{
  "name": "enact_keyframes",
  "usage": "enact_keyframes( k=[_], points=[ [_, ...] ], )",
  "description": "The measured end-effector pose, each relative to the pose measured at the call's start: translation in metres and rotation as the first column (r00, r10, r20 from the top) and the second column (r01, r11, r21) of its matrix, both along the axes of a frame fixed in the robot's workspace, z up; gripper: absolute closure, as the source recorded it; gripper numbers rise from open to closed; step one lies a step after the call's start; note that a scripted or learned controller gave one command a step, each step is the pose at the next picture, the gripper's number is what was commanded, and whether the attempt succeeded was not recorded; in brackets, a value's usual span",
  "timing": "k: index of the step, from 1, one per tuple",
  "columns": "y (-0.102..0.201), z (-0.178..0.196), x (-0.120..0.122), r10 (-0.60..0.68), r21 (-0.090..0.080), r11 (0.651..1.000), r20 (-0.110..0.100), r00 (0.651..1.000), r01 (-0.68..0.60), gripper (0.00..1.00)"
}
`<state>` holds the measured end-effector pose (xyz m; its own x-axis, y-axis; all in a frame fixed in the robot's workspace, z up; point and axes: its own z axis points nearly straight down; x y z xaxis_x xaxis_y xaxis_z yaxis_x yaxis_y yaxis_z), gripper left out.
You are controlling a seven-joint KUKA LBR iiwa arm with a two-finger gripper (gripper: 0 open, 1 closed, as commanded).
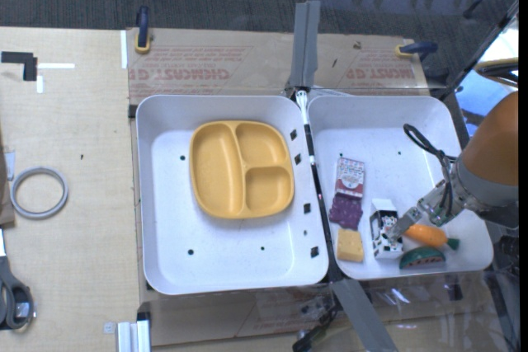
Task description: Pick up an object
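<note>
We see the gripper (394, 237) low in the right bin (375, 115), at about four o'clock from that bin's middle, its tips down at a small black-and-white box (383, 228); we cannot tell whether it is clenched or released. Just beside it, toward three o'clock, lies a carrot (429, 235), with a green piece (421, 257) below. A purple packet (348, 192) and yellow block (350, 245) sit toward nine o'clock. The left bin (161, 202) holds a yellow divided plate (242, 169).
</note>
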<state>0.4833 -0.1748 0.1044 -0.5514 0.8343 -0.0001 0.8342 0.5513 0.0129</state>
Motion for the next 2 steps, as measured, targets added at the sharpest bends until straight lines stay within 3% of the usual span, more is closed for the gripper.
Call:
enact_keyframes(
  k=[1, 2],
  points=[
    [0.052, 0.002, 0.049, -0.317, -0.004, 0.948, 0.014, 0.948, 0.317, 0.00],
    [0.019, 0.042, 0.089, -0.352, -0.009, 0.936, -0.010, 0.936, 0.352, 0.00]
  ],
)
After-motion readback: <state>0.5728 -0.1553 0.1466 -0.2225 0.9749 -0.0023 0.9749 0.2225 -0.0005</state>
